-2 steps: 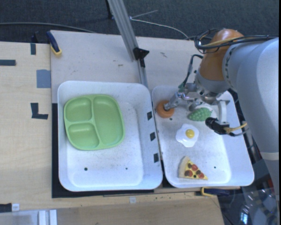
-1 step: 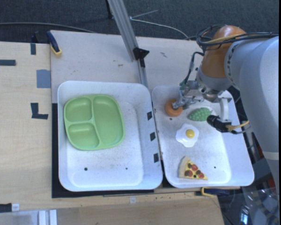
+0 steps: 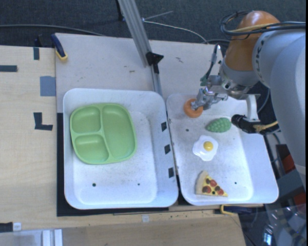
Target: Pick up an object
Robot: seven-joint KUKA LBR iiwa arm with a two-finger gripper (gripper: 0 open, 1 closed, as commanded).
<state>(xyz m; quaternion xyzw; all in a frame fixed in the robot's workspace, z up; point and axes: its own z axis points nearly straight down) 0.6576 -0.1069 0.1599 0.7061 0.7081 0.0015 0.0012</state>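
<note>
One target nearest: orange round object in right bin far corner, directly under gripper, touching it. Gripper opening impossible to tell.

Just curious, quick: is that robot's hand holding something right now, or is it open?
Hand: down at the orange toy in the right bin; a grip cannot be told.
</note>
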